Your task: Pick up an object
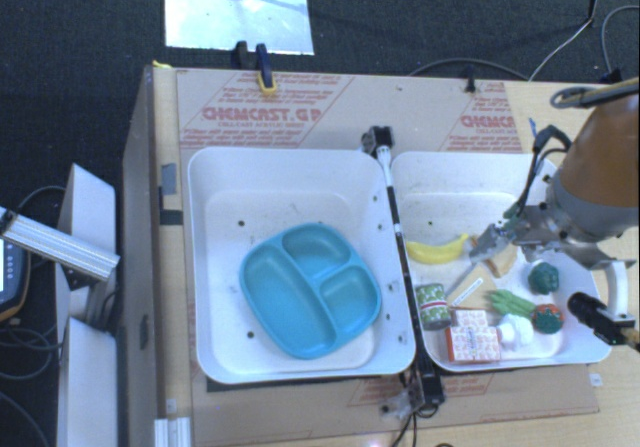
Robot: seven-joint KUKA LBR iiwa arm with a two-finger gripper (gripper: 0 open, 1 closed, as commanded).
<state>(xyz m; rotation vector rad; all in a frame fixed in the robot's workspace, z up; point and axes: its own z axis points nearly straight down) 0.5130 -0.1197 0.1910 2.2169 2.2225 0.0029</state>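
While the grey arm reaches in from the right, its gripper hangs low in the right white bin; finger state: cannot tell. Nearest item: yellow plastic banana, lying just left of the gripper beside the bin's left wall. Judged light, rigid, smooth, likely slippery; best gripped across its thick middle. Left bin: blue compartment tray.

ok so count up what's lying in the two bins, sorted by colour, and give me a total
Blue: 1, divided plate
Yellow: 1, banana
Green: 3, can, leafy vegetable, round dark piece
Red and white: 1, box
Total: 6, counting clearly visible items.
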